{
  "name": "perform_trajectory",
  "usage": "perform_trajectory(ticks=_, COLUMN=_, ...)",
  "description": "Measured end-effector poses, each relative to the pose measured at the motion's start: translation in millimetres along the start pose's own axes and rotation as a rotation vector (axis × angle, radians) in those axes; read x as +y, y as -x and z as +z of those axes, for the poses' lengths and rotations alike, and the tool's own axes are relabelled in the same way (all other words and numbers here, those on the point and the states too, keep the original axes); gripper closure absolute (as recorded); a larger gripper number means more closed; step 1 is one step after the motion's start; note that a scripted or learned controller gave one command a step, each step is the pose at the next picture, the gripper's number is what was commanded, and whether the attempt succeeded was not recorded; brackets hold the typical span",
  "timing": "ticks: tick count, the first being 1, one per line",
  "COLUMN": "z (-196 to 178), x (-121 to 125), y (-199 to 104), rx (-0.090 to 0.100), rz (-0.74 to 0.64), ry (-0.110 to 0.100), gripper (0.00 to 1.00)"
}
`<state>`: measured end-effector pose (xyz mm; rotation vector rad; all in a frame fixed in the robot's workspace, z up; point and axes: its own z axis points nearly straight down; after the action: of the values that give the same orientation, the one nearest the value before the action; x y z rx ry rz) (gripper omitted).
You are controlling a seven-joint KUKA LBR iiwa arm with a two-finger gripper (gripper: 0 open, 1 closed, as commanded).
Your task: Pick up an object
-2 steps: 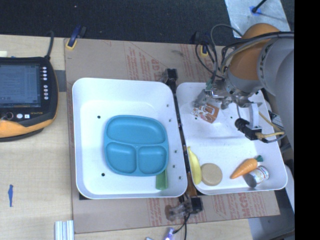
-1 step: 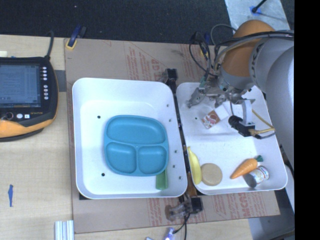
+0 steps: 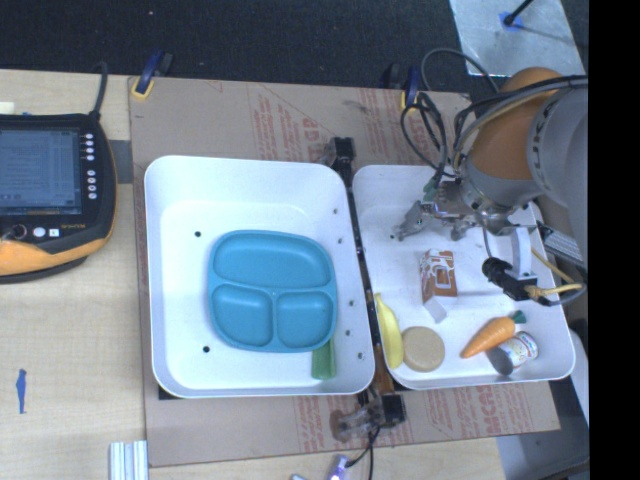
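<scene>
Can (image 3: 515,351): nearer than the packet (image 3: 438,273) and to its right, touching the carrot's leafy end; round, likely to roll, best left alone.
Disc (image 3: 423,349): nearer than the packet, a touch to its left; low and flat, a poor pinch.
Carrot (image 3: 490,335): nearer than the packet, to its right, lying at a slant; a fair second choice, to be taken across the thick part.
Banana (image 3: 388,333): nearer than the packet, to its left, hard against the bin (image 3: 470,380) wall; little room for a finger on the wall side.
Block (image 3: 435,311): just on the packet's near side, touching or nearly so; to be kept out of the grasp.
Packet: the likely target; lies flat, long axis running near to far, bare floor to left and right.
Gripper (image 3: 432,230): just beyond the packet's far end, fingers spread wide, nothing between them.
Approach: shift toward the packet's middle, straddle its short width, descend straight to the floor, close slowly, then lift level and check for slip.
</scene>
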<state>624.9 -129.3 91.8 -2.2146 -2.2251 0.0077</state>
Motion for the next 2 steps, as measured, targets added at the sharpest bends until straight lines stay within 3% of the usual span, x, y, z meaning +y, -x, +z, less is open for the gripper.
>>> perform_trajectory(ticks=1, z=1, x=-75, y=20, rx=0.001, rz=0.0, ry=0.0, gripper=0.0)
perform_trajectory(ticks=2, z=-10, x=-75, y=21, rx=-0.001, rz=-0.004, ry=0.0, gripper=1.0)
